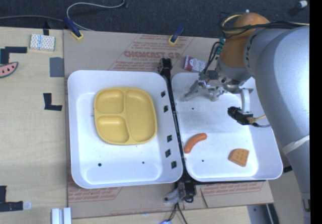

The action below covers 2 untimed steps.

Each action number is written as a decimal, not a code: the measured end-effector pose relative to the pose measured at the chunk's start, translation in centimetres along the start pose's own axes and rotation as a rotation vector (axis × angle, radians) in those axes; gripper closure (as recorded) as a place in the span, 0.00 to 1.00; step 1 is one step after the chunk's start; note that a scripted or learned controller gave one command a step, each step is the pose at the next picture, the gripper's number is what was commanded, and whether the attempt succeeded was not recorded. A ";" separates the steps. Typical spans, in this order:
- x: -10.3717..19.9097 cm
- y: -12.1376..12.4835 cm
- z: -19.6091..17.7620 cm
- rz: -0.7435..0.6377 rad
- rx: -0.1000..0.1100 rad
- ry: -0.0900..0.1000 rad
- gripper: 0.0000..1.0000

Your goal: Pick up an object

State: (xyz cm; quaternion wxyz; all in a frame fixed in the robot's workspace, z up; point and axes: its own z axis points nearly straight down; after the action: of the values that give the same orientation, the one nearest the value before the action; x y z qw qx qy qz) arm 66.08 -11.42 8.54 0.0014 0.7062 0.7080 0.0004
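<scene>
An orange toy sausage (195, 142) lies in the right bin (261, 140) near its left wall. A small tan waffle piece (239, 157) rests toward that bin's front right. My gripper (204, 93) hangs over the back of the right bin, well behind both objects. It is open, its two grey fingers splayed apart with nothing between them. The orange wrist band (240, 42) sits just above it.
The left bin (83, 117) holds a yellow divided plate (125, 116). A black divider (170, 112) runs between the bins. A small packet (192, 63) lies on the cardboard behind the right bin. The grey arm (287, 82) covers the right bin's right side.
</scene>
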 end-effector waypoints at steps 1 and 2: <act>1.3 -5.9 -0.1 0.002 0.001 0.000 0.00; 1.9 -10.3 -0.1 0.002 -0.002 -0.001 0.00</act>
State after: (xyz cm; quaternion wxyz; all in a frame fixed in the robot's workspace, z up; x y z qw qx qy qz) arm 55.74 -9.54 8.63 0.0023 0.7069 0.7073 0.0008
